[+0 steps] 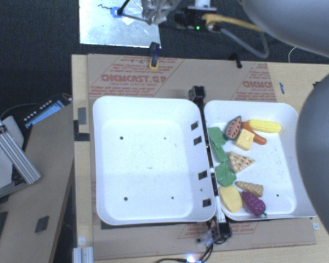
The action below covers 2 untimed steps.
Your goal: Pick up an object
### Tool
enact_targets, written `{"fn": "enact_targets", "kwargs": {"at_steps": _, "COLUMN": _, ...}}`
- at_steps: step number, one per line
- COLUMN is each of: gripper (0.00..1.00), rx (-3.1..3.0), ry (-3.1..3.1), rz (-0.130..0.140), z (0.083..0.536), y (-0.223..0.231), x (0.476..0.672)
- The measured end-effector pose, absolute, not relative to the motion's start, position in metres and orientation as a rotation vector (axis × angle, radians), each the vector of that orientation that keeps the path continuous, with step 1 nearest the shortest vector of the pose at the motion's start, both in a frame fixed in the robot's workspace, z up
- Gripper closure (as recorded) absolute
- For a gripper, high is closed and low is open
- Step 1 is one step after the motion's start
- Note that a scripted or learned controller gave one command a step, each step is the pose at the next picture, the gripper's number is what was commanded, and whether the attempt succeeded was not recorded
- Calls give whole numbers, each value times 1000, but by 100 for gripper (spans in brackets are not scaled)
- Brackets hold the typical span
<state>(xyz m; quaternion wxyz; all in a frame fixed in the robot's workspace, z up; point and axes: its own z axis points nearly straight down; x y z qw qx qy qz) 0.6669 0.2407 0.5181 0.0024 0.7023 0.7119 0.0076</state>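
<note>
Several toy foods lie in the right bin (282, 163): a yellow corn cob (265, 126), a brown-red oval piece (233, 127), a yellow block (244, 140), an orange carrot (259, 139), two green leaves (216, 136) (225, 174), a waffle wedge (240, 161), a cone (250, 188), a yellow lemon shape (231, 199) and purple grapes (254, 204). My gripper (155, 10) hangs blurred at the top of the view, beyond the bench's far edge and well away from both bins.
The left bin (148, 163) lies beside the right one, with a black hinge strip (205, 158) between them. The grey arm (321, 163) covers the right bin's right edge. A metal plate (107, 21) lies on the dark floor under the gripper.
</note>
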Motion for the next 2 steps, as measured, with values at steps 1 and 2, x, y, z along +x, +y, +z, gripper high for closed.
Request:
{"fn": "enact_targets", "kwargs": {"at_steps": 1, "gripper": 100, "rx": 2223, "ry": 2225, "rz": -11, "z": 429, "y": 215, "x": 611}}
{"fn": "enact_targets", "kwargs": {"at_steps": 2, "gripper": 100, "rx": 2216, "ry": 2233, "rz": -6, "z": 396, "y": 224, "x": 524}}
